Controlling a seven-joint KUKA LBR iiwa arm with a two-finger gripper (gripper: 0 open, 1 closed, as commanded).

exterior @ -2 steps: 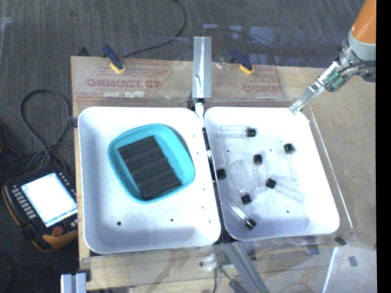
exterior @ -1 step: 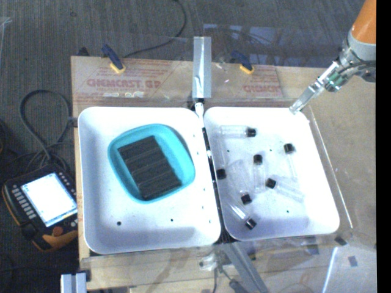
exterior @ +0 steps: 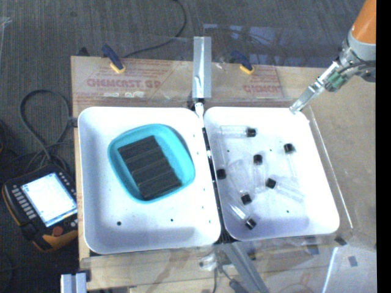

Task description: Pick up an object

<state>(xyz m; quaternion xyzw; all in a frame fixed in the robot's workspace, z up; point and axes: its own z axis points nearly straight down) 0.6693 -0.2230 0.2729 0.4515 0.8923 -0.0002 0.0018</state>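
Several clear plastic vials with black caps lie scattered in the right bin (exterior: pixel 317 182). One vial (exterior: pixel 237 130) lies near the bin's back left, another vial (exterior: pixel 281 188) near the middle, and a third vial (exterior: pixel 242 217) at the front left. My gripper (exterior: pixel 297 107) hangs over the bin's far right corner, slanting down from the orange-banded wrist (exterior: pixel 366 17) at the top right. It stands apart from all the vials, and I see nothing at its tip.
The left bin (exterior: pixel 98 218) holds a turquoise tub (exterior: pixel 119 157) with a black ridged block (exterior: pixel 149 166) inside. A metal bar (exterior: pixel 202 66) stands behind the gap between the bins. A teach pendant (exterior: pixel 43 203) lies on the floor at the left.
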